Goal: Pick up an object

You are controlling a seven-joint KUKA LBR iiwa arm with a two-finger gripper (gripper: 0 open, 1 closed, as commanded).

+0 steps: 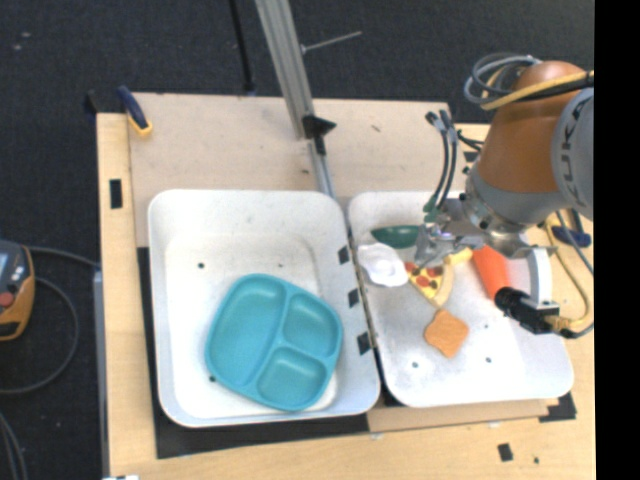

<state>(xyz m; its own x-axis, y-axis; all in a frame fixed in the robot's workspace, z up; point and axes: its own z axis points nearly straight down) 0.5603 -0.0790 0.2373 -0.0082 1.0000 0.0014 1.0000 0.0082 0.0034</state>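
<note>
My gripper [431, 251] is low in the right bin [520, 368], near its back left part. It hovers just over the top end of a yellow and red pizza-slice toy [435, 285]. A white lump [382, 266] lies just to the gripper's left, and a dark green piece [397, 235] sits behind that. An orange carrot-like stick [490, 268] lies to the gripper's right. An orange-brown chunk [446, 333] rests nearer the front. Nothing visibly hangs from the gripper.
The left bin [190, 228] holds a teal divided plate [275, 341] in its front half. A slanted aluminium post [290, 63] rises behind the bins. The raised rims of the two bins meet just left of the white lump.
</note>
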